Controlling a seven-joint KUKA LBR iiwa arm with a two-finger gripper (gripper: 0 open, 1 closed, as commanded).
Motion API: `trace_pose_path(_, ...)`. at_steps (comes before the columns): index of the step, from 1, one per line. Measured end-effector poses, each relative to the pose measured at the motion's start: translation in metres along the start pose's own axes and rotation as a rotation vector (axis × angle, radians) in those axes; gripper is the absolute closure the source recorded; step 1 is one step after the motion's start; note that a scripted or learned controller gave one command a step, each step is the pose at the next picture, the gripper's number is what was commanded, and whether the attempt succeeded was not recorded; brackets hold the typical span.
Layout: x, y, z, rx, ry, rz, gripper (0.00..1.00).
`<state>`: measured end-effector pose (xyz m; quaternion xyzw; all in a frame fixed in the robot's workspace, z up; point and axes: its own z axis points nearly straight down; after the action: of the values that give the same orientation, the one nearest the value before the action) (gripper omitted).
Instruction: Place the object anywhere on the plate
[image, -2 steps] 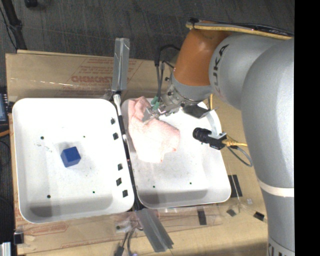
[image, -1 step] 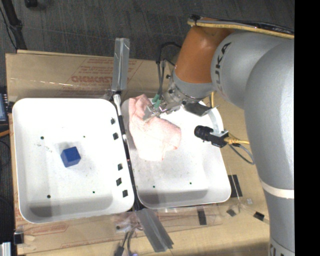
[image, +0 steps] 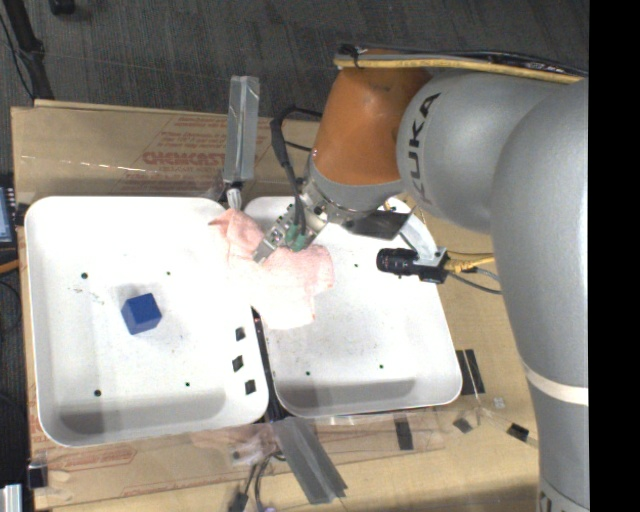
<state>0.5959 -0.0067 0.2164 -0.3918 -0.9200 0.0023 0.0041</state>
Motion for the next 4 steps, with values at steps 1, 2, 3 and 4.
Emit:
trace_pose_path(1, 0.041, 0.030, -0.008, -0.001, -0.002, -0.403, 1.00)
trace_pose_path(2, 0.090, 0.060, -0.013, 0.000, -0.002, -0.806, 1.00)
trace_pose_path(3, 0.142, 0.089, -0.007, 0.000, -0.004, -0.812, 1.00)
trace_pose_path(4, 0.191, 0.106, -0.010, 0.002, -0.003, -0.811, 1.00)
